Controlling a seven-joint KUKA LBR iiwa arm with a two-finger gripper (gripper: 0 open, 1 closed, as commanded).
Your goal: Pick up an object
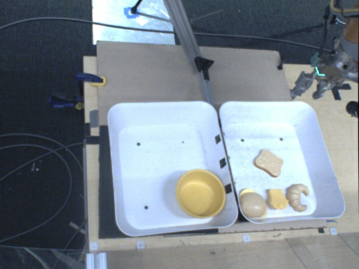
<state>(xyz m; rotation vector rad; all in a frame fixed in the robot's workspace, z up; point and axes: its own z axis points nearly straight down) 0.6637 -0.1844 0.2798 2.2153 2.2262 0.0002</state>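
The gripper (312, 87) hangs at the upper right of the camera view, just beyond the far right corner of the right bin (322, 144) and above the bench (168, 74) rather than above either bin. Its 2 fingers (300, 85) are spread apart, with clear space between them, and nothing sits in that gap; they touch no object.

All the pickable objects lie well apart from the gripper. In the right bin, a flat tan slice of toast (268, 162) rests near the middle. Along the near edge of that bin, 3 items sit in a row: a round bread roll (253, 204) at the left corner, a small yellow cheese-like block (276, 199) just beside it, and a croissant (298, 196) to the right.

In the left bin (129, 150), a yellow bowl (200, 193) stands upright near the front right corner, close to the wall shared with the right bin.
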